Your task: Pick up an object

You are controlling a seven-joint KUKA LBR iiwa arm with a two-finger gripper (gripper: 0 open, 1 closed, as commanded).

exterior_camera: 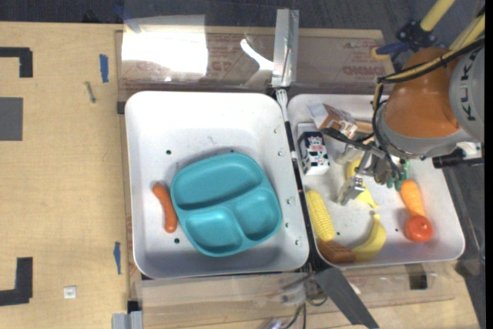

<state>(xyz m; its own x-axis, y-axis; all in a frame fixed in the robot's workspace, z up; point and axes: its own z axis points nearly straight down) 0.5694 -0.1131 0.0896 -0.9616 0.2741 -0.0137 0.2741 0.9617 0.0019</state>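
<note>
Objects to pick: the right bin [454, 243] holds an ear of corn [320, 213] near its left wall, a banana [375, 236] at the front, a brown item [337, 251] touching the banana's left end, a carrot [412, 195] and a red-orange ball [419, 228] at the right.
Further contents: a small black-and-white carton [313, 151] and a brown packet [337, 120] lie towards the back-left corner.
Gripper [353, 190]: positioned over the middle of the right bin, between corn and carrot, above the banana; fingers slightly spread, nothing visible between them.
Arm [420, 108]: orange band above the wrist, entering from the right over the bin's rear half.
Left bin [146, 119]: contains a teal divided plate [225, 202] and an orange sausage-shaped item [166, 207] just beside the plate's left edge.
</note>
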